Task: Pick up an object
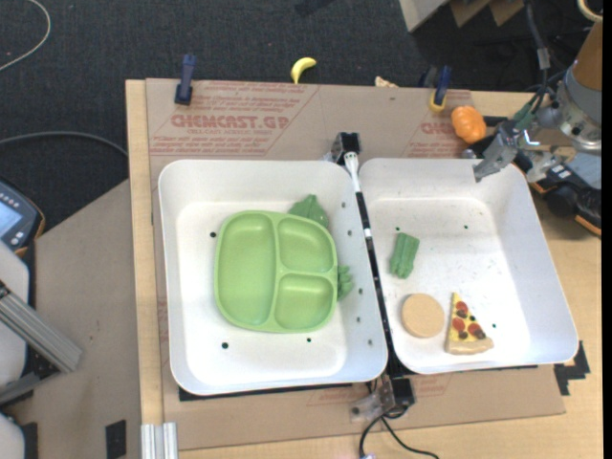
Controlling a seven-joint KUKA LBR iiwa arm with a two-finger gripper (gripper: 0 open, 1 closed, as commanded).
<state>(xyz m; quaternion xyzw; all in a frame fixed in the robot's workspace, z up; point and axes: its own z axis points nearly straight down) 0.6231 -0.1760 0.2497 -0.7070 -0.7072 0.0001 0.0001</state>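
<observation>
Currently my gripper sits at the far right corner of the right bin, above its rim, nothing between my fingers. Fingers open or shut: cannot tell, too small and blurred. Right bin holds a green pickle-like piece near its left wall, a round tan cookie nearer the front, and a pizza slice just beside the cookie on its right. All three lie well apart from my gripper. Left bin holds a green divided plate, flat, with a green leafy piece poking out at its far right edge. An orange object lies on the worktop behind the right bin, near my gripper. A yellow banana-shaped thing lies beyond the worktop's far edge.
</observation>
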